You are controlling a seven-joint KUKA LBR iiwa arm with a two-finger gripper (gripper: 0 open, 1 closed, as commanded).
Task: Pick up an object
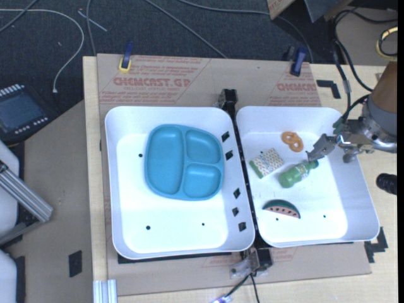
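Plate (184, 161), blue and sectioned, in left bin (126, 232). In right bin (353, 226): wrapped packet (266, 162), watermelon slice (281, 209), green bottle (293, 174), pretzel (292, 141). Gripper (317, 153) reaching down-left from right edge, tips at bottle's top; jaw state impossible to tell.

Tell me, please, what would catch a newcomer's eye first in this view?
Probably the blue divided plate, lying alone in the left bin. Next, the gripper reaching into the right bin, its tip right at a green bottle, with a pretzel above and a watermelon slice below.
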